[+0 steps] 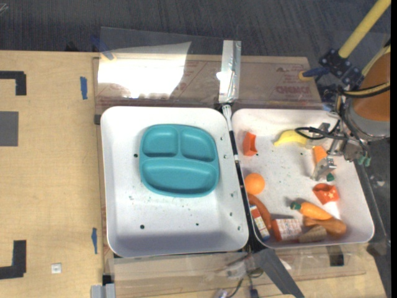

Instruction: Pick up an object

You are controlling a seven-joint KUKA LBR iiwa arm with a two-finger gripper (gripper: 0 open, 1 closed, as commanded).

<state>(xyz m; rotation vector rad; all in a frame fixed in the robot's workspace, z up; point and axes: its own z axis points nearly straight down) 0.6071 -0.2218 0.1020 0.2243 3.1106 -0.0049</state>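
Camera view, from where I sit at the remote station: two shallow white bins lie side by side on the bench; the left bin [118, 185] carries a teal divided plate [180, 159] with three compartments, lying flat near its middle; the right bin [363, 213] holds the loose objects.

The arm [372, 101] enters from the right, its orange band visible above the wrist; the gripper [322, 163] hangs over the upper right part of the right bin, with cables looped beside it. I see a small orange piece [319, 153] right at the fingers, but I cannot tell whether the claw is open, closed, or gripping it; the hardware there is too cluttered to read.

Objects in the right bin: a yellow banana [289, 138] near the top, just left of the gripper; an orange cup-like piece [249, 143] against the left wall; an orange ball [254, 183] below it; a red and white object [326, 193] just below the gripper; a toy carrot [313, 210] with a green top beside it; a small printed carton [286, 228] and a brown item [329, 228] along the lower wall; a reddish sausage-shaped item [260, 213] by the lower left corner.
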